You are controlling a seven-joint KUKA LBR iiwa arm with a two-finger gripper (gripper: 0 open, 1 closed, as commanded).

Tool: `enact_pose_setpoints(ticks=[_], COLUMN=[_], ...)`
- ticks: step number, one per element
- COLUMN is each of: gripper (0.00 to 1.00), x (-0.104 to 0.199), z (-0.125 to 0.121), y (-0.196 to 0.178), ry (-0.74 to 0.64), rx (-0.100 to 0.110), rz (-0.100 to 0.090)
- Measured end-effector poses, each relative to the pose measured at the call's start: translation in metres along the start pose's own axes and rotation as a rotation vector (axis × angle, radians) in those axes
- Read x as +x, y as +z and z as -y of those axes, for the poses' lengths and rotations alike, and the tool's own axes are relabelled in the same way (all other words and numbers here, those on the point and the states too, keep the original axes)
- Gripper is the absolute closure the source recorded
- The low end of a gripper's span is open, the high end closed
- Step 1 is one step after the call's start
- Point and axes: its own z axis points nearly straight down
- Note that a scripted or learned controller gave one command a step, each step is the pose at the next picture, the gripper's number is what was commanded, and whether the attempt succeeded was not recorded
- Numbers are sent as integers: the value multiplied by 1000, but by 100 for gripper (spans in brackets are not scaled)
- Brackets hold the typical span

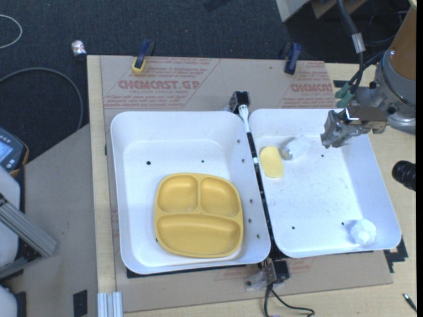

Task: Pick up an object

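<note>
We're at the approach step imo: end effector [332, 137] hovers over the right white bin [377, 177], can't tell its state. Nearest pick, a small yellow oval object [271, 162], lies by the divider w/ a clear crumpled bit [296, 147] beside it. Next: shift left, descend.

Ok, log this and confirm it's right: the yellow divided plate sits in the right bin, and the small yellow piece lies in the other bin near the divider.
Not right. The camera view shows the yellow divided plate in the left bin, not the right one. The small yellow piece does lie in the other bin, the right bin, near the divider.
</note>
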Motion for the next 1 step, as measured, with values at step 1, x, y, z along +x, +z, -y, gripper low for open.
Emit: enact_pose_setpoints(ticks=[1], gripper=[100], x=[60], z=[-2], y=[-105], ry=[-5], rx=[5], rz=[-2])
